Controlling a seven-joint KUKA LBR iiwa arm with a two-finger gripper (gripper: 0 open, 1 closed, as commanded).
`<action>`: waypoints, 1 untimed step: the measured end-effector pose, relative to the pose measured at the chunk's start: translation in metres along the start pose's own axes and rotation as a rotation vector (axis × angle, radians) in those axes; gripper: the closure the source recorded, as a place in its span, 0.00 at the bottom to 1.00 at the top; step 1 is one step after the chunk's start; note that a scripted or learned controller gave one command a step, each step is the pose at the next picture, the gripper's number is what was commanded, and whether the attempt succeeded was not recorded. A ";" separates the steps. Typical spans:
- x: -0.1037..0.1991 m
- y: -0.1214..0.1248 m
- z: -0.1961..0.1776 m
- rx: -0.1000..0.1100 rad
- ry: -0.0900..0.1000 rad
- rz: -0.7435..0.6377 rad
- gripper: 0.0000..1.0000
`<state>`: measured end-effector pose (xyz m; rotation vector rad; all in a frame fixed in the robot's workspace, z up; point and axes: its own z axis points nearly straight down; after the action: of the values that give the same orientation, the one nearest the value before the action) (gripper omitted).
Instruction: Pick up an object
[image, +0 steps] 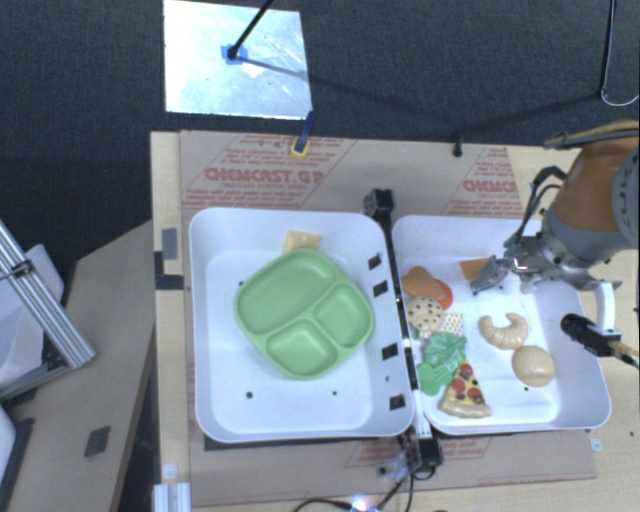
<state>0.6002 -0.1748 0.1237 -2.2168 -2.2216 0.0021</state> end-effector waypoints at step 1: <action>0.001 0.000 0.041 -0.002 -0.001 0.001 0.00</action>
<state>0.6005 -0.1740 0.0826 -2.2193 -2.2222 0.0007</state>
